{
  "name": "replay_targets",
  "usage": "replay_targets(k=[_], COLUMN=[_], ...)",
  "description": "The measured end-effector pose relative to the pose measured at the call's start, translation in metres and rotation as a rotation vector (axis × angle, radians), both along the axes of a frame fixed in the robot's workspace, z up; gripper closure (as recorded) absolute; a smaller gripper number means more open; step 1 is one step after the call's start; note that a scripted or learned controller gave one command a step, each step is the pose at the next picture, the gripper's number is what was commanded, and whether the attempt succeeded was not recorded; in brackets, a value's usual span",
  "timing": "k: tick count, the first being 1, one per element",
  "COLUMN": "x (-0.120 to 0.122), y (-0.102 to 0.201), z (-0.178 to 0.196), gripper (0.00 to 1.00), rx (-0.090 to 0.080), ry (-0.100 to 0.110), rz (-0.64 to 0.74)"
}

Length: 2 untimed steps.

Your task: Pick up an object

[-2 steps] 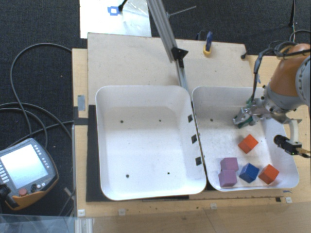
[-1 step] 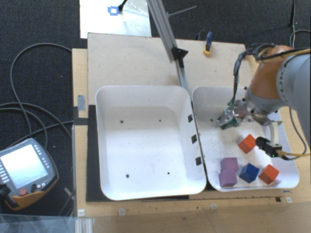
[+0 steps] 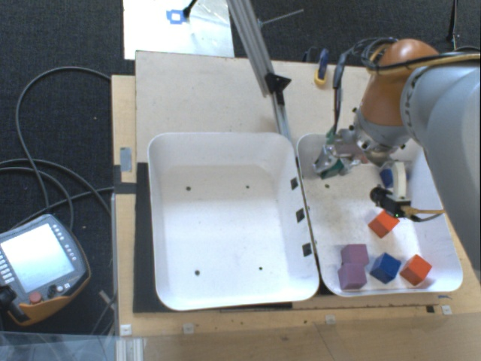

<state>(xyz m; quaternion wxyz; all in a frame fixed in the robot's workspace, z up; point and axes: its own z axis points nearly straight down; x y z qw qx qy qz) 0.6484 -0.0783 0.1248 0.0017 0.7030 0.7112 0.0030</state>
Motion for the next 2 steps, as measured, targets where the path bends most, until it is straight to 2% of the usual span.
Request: replay_targets(k=[1,2], x=[-0.026,-0.063], y=[0.069,0.136], z=[0.07,0.065], gripper=[1.0,1.0], rx=[0.002,0.002], ry=[0.0,0.01], rz=[0.001,0.0])
